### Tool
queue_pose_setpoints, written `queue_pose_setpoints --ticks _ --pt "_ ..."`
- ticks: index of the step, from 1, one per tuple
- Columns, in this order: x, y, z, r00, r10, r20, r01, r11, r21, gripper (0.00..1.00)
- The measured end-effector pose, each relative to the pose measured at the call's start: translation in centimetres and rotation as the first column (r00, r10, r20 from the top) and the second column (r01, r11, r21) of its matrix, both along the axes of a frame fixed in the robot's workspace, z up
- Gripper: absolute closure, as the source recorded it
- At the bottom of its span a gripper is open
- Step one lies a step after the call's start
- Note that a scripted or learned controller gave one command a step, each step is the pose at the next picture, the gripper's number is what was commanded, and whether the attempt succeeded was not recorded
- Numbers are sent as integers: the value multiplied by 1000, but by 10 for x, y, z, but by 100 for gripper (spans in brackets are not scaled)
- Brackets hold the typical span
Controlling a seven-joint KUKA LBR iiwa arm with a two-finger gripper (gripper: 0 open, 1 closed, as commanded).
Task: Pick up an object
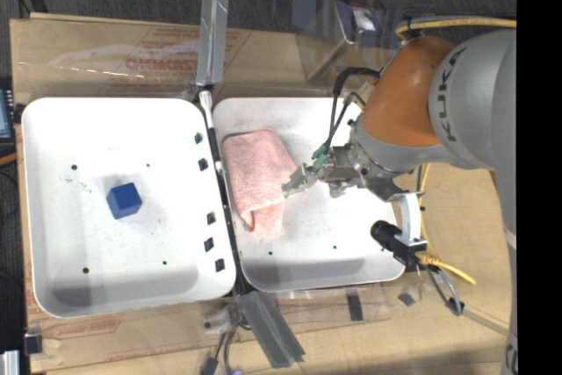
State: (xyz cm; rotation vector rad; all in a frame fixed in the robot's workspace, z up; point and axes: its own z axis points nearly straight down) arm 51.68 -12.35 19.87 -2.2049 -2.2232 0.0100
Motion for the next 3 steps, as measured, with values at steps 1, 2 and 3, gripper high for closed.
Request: queue_pose_setpoints --ticks 1,2,3 --pt "3 15 -107 993 120 4 -120 993 1 0" --pt "3 15 -101 992 125 -4 -125 992 4 100" --pt "38 35 -11 997 72 3 -72 997 -1 100"
